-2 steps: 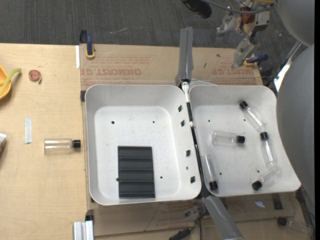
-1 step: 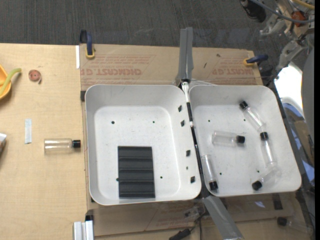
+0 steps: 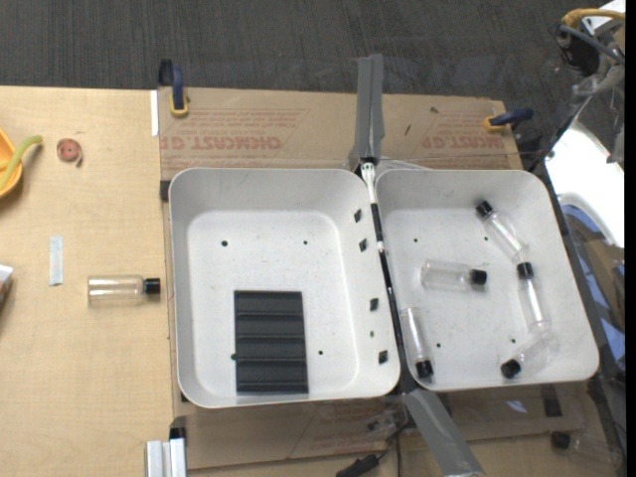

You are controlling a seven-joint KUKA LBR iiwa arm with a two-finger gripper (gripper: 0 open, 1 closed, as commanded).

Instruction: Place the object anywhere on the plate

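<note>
A robotics lab bench: two white bins (image 3: 189, 266) clamped on cardboard (image 3: 258, 132), clear vials (image 3: 452, 276) inside, carpet (image 3: 298, 18) beyond.

Two white bins side by side, centre frame. Left bin (image 3: 199, 266): dark ribbed plate (image 3: 269, 342) flat near its lower edge. Right bin (image 3: 556, 227): five clear black-capped vials (image 3: 452, 276) scattered, apart from one another. Another vial (image 3: 122, 287) lies on the wooden bench (image 3: 79, 386), left of frame.

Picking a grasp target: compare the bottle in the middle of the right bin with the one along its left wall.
The middle bottle lies crosswise, its black cap pointing right; the left-wall bottle lies lengthwise, cap toward the near edge. The middle one sits apart; the other hugs the wall. Both are clear with black caps.
</note>
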